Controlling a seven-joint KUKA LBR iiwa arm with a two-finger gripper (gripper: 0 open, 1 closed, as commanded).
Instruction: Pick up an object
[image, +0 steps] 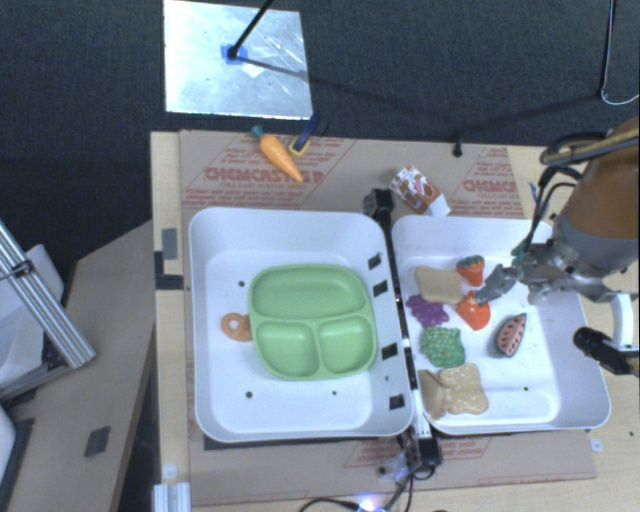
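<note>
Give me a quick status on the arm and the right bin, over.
End effector low in right bin, by the orange-red toy. Nothing seen held. Purple piece, green piece, watermelon slice close around.

Overall light: even, moderately bright, seemingly from overhead.
Brightest areas: the two white bins (290, 225), close to washed out, with little surface detail.
Glare: mottled reflections on the metal sheet (237, 58) at top; a soft sheen on the green divided plate (310, 320).
Shadows: faint and short, tucked close under the toy food in the right bin.
Dark zones: the floor around the bench (170, 160) reads nearly black, with faint texture.
Sharpness: soft throughout; printed lettering on the cardboard blurred; the arm (600, 215) at right slightly smeared.
Colour: mildly saturated, somewhat grainy.
</note>
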